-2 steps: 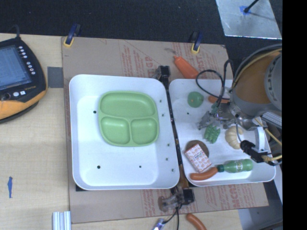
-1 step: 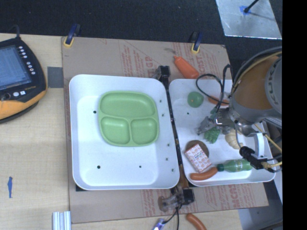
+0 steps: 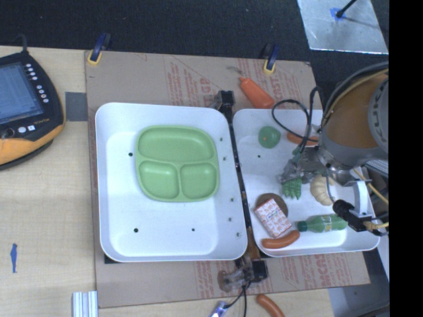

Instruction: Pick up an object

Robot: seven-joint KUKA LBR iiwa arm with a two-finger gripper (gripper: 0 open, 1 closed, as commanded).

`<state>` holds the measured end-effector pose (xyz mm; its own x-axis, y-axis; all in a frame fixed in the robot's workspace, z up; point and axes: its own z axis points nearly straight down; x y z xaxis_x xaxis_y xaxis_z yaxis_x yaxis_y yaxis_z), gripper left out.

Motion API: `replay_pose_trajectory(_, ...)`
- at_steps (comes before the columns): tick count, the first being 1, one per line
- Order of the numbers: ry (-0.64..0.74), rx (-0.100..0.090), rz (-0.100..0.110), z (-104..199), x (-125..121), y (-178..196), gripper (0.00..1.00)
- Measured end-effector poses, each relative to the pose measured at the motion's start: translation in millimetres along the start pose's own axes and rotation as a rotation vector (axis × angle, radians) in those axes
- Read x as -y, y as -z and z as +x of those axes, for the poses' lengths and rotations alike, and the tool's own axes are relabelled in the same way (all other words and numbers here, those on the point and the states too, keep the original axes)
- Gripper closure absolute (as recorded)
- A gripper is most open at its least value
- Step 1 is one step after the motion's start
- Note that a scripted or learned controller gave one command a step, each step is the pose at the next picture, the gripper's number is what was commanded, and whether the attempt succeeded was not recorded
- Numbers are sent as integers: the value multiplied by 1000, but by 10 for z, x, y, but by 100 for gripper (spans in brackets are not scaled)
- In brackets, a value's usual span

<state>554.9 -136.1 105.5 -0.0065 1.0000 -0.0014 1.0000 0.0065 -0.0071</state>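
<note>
You have two shallow white bins side by side on the brown cardboard sheet. The left white bin (image 3: 119, 236) carries a pale green divided plastic plate (image 3: 177, 162). The right white bin (image 3: 254, 127) holds the loose objects.

Your arm's gripper (image 3: 295, 173) hangs low over the middle of the right bin, and you cannot tell from this view how far it is opened or whether anything sits in it. Directly under its tip, touching or nearly so, lies a small dark green leafy plastic toy (image 3: 292, 189). Just to its right is a cream banana-shaped piece (image 3: 321, 189). Up and left of the gripper, a little apart, rests a round green ball (image 3: 268, 137).

Nearer the front edge, a red and white printed packet (image 3: 272, 218) lies on a brown round disc (image 3: 277, 202), with a reddish toy sausage (image 3: 280, 241) below it and a green bottle on its side (image 3: 324, 224) beside it.
</note>
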Motion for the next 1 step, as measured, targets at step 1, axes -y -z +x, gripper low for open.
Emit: replay_pose_trajectory(1,-1,-3,-6,757,-296,875,100)
